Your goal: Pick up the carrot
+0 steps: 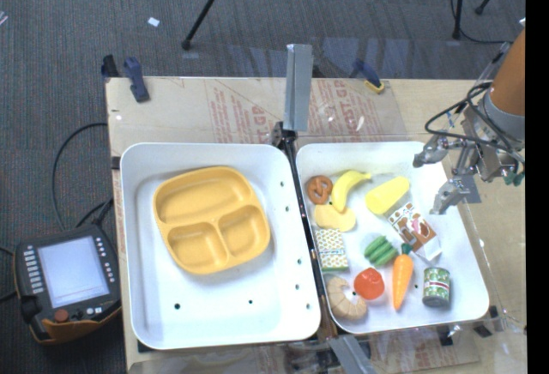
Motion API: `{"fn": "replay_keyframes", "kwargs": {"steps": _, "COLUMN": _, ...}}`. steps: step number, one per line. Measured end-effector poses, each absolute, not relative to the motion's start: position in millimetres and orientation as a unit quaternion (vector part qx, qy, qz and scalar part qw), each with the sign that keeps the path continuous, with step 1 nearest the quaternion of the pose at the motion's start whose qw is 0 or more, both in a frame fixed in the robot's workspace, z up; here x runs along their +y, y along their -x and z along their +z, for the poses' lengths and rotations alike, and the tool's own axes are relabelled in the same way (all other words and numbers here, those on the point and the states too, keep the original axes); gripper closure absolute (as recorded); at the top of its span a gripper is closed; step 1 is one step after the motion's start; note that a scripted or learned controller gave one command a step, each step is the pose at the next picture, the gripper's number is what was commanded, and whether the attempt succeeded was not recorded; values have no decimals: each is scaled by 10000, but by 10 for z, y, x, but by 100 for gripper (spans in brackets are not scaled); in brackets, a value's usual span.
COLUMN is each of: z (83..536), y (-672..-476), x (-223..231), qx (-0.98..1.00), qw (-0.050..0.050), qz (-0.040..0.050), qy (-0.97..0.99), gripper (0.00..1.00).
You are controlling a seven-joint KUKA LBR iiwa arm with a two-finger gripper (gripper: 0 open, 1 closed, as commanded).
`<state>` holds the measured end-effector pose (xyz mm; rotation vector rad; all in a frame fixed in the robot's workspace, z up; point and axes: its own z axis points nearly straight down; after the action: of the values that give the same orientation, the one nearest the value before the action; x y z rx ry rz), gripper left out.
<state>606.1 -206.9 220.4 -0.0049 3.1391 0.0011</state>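
Note:
The carrot [401,280] is orange with a green top and lies upright in the picture near the front of the right bin [474,269], between a red tomato [369,282] and a small green can [436,286]. My gripper [437,177] hangs over the bin's right back part, above and to the right of the carrot and well apart from it. Its two fingers stand open with nothing between them. The nearest thing below it is a small snack box [413,226].
The right bin also holds a pretzel [319,189], a banana [347,185], a yellow wedge [388,195], a green pepper [380,250], a patterned box [330,248] and a bagel [346,298]. A yellow divided tray [212,218] lies in the left bin [146,312].

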Motion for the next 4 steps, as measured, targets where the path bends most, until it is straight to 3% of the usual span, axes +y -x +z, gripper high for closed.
{"fn": "replay_keyframes", "kwargs": {"steps": 1, "z": 1718, "y": -5479, "x": -1528, "qx": 9934, "qw": -10, "qz": 8, "qy": -1148, "gripper": 0}}
{"fn": "replay_keyframes", "kwargs": {"steps": 2, "z": 918, "y": -4875, "x": -1475, "qx": 9831, "qw": 48, "qz": 5, "qy": -1831, "gripper": 0}}
{"fn": "replay_keyframes", "kwargs": {"steps": 3, "z": 1032, "y": -4915, "x": -1464, "qx": 9837, "qw": 104, "qz": -4, "qy": -1797, "gripper": 100}}
{"fn": "replay_keyframes", "kwargs": {"steps": 4, "z": 1026, "y": -4912, "x": -1458, "qx": 9838, "qw": 97, "qz": -2, "qy": -1793, "gripper": 0}}
